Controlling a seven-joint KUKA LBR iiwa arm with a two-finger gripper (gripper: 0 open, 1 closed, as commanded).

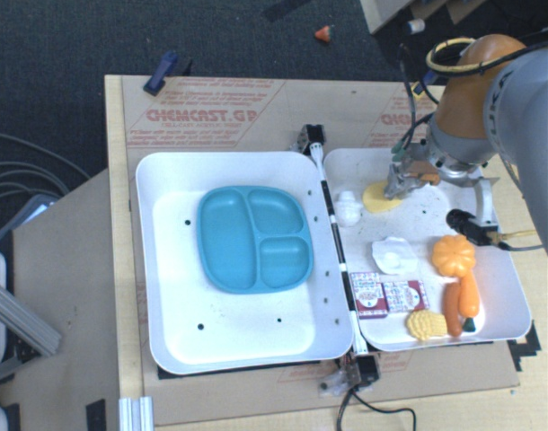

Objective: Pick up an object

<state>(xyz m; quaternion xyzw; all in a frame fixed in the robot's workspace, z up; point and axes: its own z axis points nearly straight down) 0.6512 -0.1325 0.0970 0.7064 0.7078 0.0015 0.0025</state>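
Yellow disc (378, 197) lay under the claw (398, 183) in the right bin (517, 287).
Looked light, thin, stiff; best pinched across its edge. Claw's grip: couldn't tell.

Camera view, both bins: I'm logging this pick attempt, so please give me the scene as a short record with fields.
left bin: holds a blue divided tray
right bin: yellow flat piece, white round piece, white egg-like piece, orange pumpkin, carrot, corn, small printed box
gripper: low at the far end of the right bin, at the yellow flat piece
held: nothing visibly between the fingers
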